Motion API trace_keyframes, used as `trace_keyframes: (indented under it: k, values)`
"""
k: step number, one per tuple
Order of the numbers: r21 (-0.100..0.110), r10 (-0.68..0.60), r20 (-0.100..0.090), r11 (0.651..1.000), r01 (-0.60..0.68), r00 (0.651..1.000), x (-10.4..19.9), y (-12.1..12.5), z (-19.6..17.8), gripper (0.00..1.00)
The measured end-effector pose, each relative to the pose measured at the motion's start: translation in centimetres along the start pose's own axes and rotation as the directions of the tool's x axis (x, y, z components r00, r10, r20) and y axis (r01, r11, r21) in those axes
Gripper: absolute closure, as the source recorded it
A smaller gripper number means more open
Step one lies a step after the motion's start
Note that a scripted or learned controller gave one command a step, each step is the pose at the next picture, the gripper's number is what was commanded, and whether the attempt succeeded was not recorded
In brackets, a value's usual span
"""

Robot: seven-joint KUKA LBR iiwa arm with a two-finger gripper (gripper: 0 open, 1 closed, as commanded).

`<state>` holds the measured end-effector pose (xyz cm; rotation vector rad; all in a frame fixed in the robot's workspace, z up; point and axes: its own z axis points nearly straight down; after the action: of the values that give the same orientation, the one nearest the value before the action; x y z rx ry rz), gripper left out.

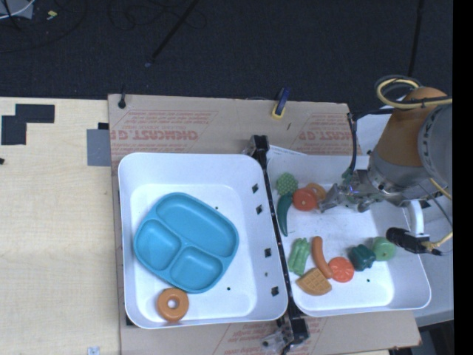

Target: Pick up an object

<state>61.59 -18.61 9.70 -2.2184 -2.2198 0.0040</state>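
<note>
The right bin [414, 291] holds several toy foods. A bumpy green piece [287, 183], a red tomato [304, 200] and a dark green pod [283, 214] lie at its far left. Toward the front lie a green vegetable [298, 256], an orange sausage [318, 250], a red-orange ball [341, 269], an orange wedge [315, 282], a dark teal piece [361, 257] and a light green ball [383, 249]. My gripper [346, 197] hangs low over the far part of this bin, just right of the tomato. I see nothing held in it.
The left bin [140, 172] holds a blue divided plate [186, 240] and a tan donut [173, 303] at its front. The grey arm with its orange band [405, 135] fills the right bin's far right corner. A black part [406, 239] juts over the right rim.
</note>
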Motion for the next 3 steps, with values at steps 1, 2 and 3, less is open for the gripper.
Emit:
trace_keyframes:
  k: [1, 2, 3]
  values:
    - [-0.001, 0.0, 0.0, 1.0, 0.0, 1.0, 0.1, 0.0, 0.9, 0.0]
    - [0.001, 0.001, -0.001, 1.0, -0.001, 1.0, 0.1, 0.0, -0.1, 1.0]
    - [-0.004, 0.004, 0.001, 1.0, -0.004, 1.0, -0.6, 0.2, -6.0, 1.0]
